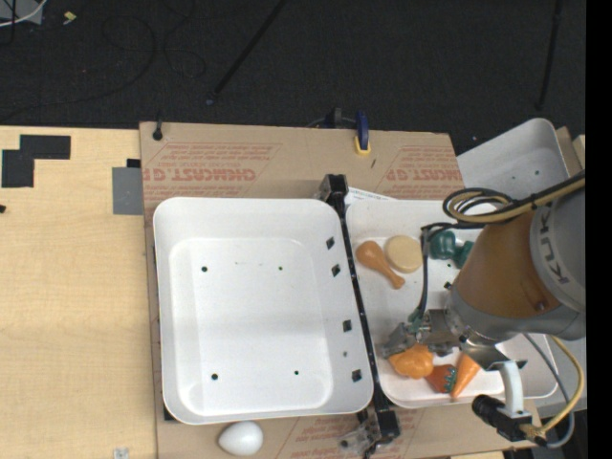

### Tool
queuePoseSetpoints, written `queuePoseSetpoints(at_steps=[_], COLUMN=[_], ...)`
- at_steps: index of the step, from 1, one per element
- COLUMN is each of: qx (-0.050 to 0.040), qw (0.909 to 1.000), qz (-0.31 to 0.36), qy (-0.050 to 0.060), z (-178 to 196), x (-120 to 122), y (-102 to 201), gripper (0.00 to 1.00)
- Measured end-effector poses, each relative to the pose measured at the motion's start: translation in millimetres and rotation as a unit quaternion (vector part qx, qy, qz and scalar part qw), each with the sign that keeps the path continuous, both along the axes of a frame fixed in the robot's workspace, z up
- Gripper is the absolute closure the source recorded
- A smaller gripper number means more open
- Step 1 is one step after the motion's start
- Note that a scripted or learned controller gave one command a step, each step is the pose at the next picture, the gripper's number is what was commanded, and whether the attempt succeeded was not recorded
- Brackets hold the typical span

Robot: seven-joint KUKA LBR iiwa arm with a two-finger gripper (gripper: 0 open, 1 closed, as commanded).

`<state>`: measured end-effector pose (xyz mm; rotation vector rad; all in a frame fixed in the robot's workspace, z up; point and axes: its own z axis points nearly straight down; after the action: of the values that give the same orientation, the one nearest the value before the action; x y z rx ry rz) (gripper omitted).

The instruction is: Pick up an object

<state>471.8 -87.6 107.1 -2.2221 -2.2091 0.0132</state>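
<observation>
The two bins, left [182,256] and right [382,232], look like smooth, slightly glossy white plastic; the sheet [287,165] beneath them is matt brown printed cardboard; the bench [67,304] has a pale, matt wood-like face; the orange toy [413,361] and the white egg [240,438] look smooth and plastic.

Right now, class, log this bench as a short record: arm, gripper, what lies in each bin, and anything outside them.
arm: grey with orange band, over the right bin
gripper: low in right bin, just above an orange toy; contact unclear
right bin, also: wooden spoon, teal item, carrot-like toy
left bin: bare white floor
outside bins: white egg on cardboard
</observation>
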Motion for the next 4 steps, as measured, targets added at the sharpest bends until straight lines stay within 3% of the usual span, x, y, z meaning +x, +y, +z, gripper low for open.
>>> queuePoseSetpoints(at_steps=[1, 2, 3, 4], qx=[-0.0004, 0.0029, 0.0022, 0.0009], qw=[1.0000, 1.0000, 0.9999, 0.9999], qz=[0.003, 0.004, 0.008, 0.004], qy=[-0.006, -0.003, -0.012, -0.014], z=[-20.9, 34.3, 157.1, 336.2], x=[68.1, 71.4, 99.9, 102.9], y=[-12.6, 66.0, 144.1, 144.1], gripper=[0.00, 0.00, 0.00, 0.00])
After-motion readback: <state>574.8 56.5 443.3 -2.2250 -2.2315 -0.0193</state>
